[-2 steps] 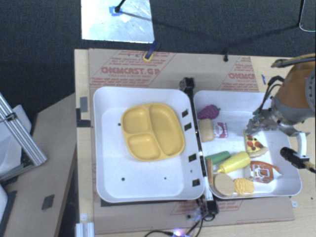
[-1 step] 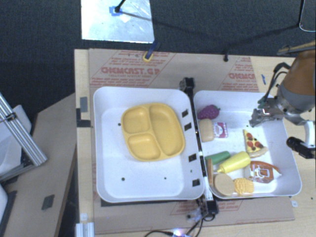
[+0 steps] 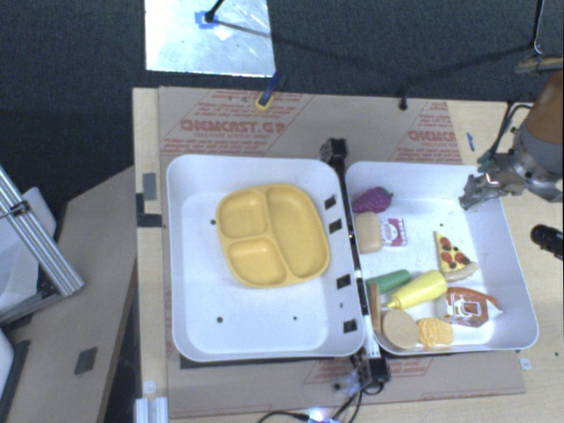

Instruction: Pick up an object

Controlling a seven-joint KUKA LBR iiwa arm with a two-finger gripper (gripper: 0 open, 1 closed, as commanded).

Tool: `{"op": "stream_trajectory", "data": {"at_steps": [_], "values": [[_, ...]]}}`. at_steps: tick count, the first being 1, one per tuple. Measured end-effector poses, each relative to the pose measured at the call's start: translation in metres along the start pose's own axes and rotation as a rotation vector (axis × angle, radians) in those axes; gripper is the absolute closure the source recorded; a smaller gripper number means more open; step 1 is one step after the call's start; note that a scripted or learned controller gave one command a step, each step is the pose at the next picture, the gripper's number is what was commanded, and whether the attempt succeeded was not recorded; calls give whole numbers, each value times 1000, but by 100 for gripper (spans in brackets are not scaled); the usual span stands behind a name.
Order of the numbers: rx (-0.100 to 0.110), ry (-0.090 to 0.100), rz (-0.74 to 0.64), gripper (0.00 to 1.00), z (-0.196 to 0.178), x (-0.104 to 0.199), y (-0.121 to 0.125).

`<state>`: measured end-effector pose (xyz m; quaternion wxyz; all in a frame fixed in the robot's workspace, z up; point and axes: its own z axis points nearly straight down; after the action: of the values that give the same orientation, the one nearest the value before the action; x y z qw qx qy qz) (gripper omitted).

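Grey gripper (image 3: 476,192) hovers at the right bin's (image 3: 515,271) far edge, jaws' state unclear; pizza slice (image 3: 454,256) just below them lies unpicked.

Robotics lab test bench: two white bins (image 3: 264,346) clamped on a cardboard-covered bench (image 3: 220,122), toy food (image 3: 419,291) for grasp trials, dark carpet (image 3: 70,77), aluminium frame rail (image 3: 31,236), loose cables (image 3: 352,55).
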<state>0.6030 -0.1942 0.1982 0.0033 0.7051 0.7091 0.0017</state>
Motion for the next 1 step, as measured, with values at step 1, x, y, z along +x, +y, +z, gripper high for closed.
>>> {"op": "stream_trajectory", "data": {"at_steps": [1], "values": [[1, 1, -1, 100, -28, 0, 2]]}}
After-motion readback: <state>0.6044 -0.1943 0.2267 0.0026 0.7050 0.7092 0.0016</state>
